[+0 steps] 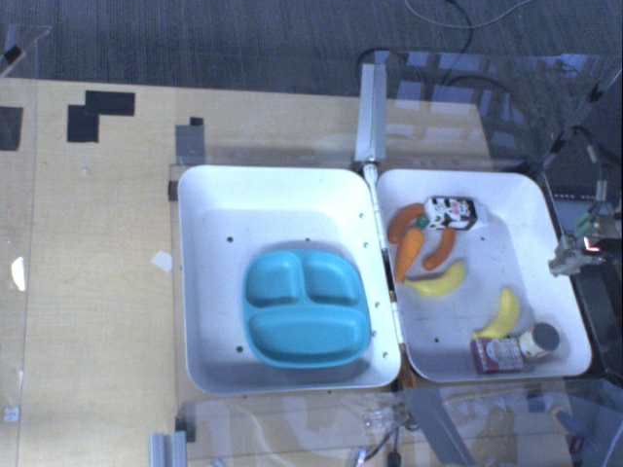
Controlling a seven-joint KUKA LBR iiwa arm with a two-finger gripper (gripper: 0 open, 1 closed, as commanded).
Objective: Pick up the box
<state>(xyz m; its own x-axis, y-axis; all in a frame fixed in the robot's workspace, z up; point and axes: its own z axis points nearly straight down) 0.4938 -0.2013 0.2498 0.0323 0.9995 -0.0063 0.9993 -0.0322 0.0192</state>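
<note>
A small white box (451, 212) with black cow-like patches lies on its side at the back of the right bin (545, 212). It touches the top ends of an orange carrot (411, 248) and a red-orange sausage-shaped piece (440, 248). A dark red, box-like carton (496, 354) lies at the front of the same bin, beside a small bottle with a grey cap (541, 340).
Two yellow bananas lie in the right bin, one in the middle (437, 281) and one near the front (503, 313). A blue divided plate (307, 307) sits in the left bin (209, 261). A grey fixture with a red light (582, 249) stands past the right bin's right rim.
</note>
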